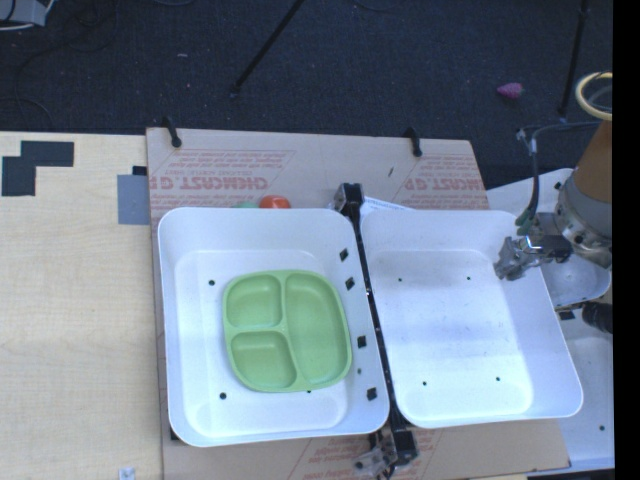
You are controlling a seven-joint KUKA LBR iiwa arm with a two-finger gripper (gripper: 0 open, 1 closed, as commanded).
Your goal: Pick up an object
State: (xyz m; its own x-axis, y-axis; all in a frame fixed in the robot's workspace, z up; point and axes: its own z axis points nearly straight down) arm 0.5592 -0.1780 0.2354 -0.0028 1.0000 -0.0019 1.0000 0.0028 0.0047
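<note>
You have two shallow white bins side by side on a sheet of printed brown cardboard (300,168), both of smooth moulded plastic with rounded corners and small dark dots on their floors. A black clamp strip (362,298) runs between them from far to near.

In the left bin (190,408) lies a pale green plate (287,330), a matte rounded rectangle divided into three compartments by raised ribs, sitting slightly turned on the bin floor, a little right of centre. It touches no wall. The right bin (450,388) shows a bare floor faintly smudged with grey.

Just beyond the far rim of the left bin you can see an orange ball (274,203) and a sliver of something green beside it; the rim cuts off both, so their full shapes are hard to make out.

The gripper (515,258) hangs at the right bin's far right corner, over its rim, well apart from the plate. It reads as a cluster of shiny metal, small and blurred, so you cannot tell how its jaws stand; nothing is visibly held in it. The arm (590,188) behind it is cut off at the right, with its orange band partly visible.
</note>
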